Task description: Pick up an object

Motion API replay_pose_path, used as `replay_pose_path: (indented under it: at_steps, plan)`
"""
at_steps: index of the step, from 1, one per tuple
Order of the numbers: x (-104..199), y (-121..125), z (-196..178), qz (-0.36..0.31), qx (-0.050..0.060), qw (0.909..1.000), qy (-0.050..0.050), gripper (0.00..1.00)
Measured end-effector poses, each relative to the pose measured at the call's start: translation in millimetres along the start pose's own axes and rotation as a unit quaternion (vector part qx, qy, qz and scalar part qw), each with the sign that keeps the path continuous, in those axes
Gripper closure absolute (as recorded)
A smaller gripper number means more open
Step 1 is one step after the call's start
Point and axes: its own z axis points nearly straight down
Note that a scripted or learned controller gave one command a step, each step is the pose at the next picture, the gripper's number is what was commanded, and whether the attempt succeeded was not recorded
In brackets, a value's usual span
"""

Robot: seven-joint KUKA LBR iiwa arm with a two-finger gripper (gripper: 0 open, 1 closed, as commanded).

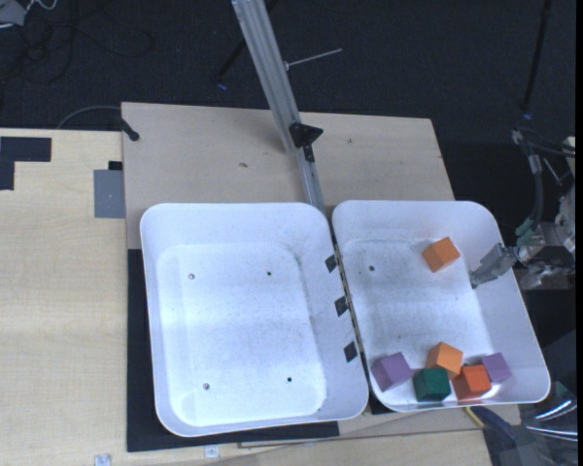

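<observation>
Two shallow white bins sit side by side on the pale wooden worktop (214, 153), the left bin (165, 231) and the right bin (466, 216) meeting along a seam with three small dark clips. All the objects lie in the right bin. An orange cube (441, 253) rests alone in its upper part, towards the right wall. The others cluster near the lower right corner: a purple cube (392, 369) at the left of the group, a green cube (430, 384) just beside it, a second orange cube (447, 356) above the green one and touching it, a red-orange cube (473, 381) to the right of the green, and a smaller purple cube (497, 366) close to the bin's right wall. The hand (490, 264) reaches in from the right, at the bin's right edge, level with the lone orange cube but apart from it, with bare white floor between them. Only a grey tip shows over the rim, so whether it is spread or clenched cannot be told, and nothing is seen in its grip. A slanted metal rail (272, 76) runs from the top of the view down towards the seam between the bins
</observation>
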Motion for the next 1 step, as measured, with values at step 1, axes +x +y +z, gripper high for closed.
replay_pose_path:
  at_steps: [1]
  plan:
    - [-12.7, 82.6, 126.6, -0.005, 0.002, 1.0000, 0.000, 0.00]
